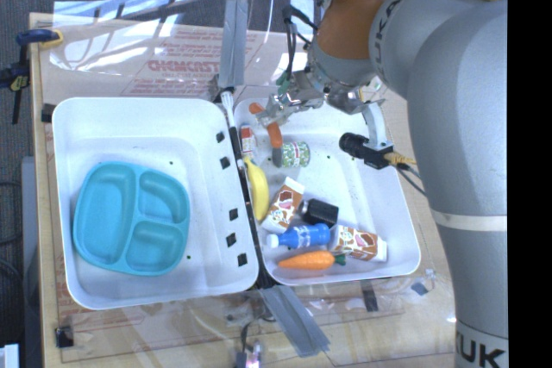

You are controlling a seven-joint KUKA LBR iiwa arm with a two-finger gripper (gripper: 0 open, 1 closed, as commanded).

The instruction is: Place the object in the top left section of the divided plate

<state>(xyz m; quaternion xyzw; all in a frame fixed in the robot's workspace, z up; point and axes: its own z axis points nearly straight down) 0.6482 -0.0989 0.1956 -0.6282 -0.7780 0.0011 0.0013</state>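
Divided plate (pixel 131 218): one in left bin (pixel 69 125); fingers (pixel 274 104) state unclear.

Light-blue divided plate (pixel 131 218), yellow banana (pixel 257 190), orange carrot (pixel 304 261)

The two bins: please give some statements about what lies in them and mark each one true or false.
1. The divided plate lies in the left bin. True.
2. The plate is red. False: it is light blue.
3. A carrot lies near the front edge of the right bin. True.
4. The banana lies on the plate. False: it lies in the right bin, beside the divider.
5. The gripper is over the left bin. False: it is over the right bin.
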